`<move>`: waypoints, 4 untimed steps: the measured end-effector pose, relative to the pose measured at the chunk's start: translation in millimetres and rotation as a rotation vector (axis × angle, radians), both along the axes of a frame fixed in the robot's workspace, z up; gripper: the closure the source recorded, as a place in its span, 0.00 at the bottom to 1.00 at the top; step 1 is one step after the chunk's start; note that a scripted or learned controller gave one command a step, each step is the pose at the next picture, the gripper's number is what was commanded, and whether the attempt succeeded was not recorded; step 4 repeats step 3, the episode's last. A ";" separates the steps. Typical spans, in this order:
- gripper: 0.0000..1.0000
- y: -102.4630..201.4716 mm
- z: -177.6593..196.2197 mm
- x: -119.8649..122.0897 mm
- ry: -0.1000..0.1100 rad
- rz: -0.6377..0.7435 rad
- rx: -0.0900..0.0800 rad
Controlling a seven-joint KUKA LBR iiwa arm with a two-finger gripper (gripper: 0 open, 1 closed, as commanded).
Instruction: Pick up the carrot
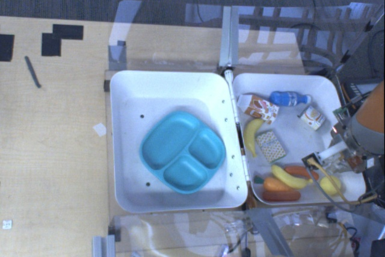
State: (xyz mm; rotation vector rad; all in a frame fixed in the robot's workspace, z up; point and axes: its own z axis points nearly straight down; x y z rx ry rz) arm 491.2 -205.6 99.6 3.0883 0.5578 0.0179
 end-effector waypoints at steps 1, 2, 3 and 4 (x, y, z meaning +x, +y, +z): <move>1.00 19.3 109.9 -2.9 0.008 -0.150 0.002; 0.00 19.3 109.8 -3.0 0.008 -0.149 0.002; 0.00 39.6 -10.8 0.7 -0.003 -0.039 0.001; 0.00 39.6 -10.8 0.7 -0.003 -0.039 0.001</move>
